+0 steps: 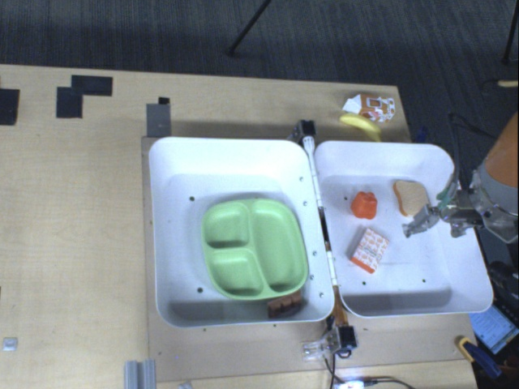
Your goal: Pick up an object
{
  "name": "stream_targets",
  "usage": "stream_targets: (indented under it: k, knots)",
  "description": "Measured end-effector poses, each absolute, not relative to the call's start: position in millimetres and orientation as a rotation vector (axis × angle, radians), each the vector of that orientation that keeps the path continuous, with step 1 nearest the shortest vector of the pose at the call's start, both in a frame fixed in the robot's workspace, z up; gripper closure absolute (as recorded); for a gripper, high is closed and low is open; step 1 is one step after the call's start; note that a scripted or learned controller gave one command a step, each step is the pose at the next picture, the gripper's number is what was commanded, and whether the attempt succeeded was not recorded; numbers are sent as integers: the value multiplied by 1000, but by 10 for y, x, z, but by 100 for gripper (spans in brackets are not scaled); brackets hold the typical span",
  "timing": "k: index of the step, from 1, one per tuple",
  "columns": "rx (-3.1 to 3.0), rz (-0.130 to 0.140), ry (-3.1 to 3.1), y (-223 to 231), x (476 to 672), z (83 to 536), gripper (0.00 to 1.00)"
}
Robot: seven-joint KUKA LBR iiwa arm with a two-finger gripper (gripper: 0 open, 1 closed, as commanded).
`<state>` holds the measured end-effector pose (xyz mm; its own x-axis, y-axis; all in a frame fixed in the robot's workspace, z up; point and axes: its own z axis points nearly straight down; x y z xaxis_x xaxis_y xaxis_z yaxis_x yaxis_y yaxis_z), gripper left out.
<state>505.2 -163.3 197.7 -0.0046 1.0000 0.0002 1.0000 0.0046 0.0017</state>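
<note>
We see the tool (431, 217) low over the right bin (430, 294), its fingers spread with nothing between them, just beside a tan bread slice (409, 196). An orange block (364, 205) and patterned packet (369, 250) lie nearby.
</note>
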Motion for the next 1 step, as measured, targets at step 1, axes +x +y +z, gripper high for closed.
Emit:
stream_targets:
  k: [1]
  knots:
    - [2212,8,2222,-1145,5649,864,0]
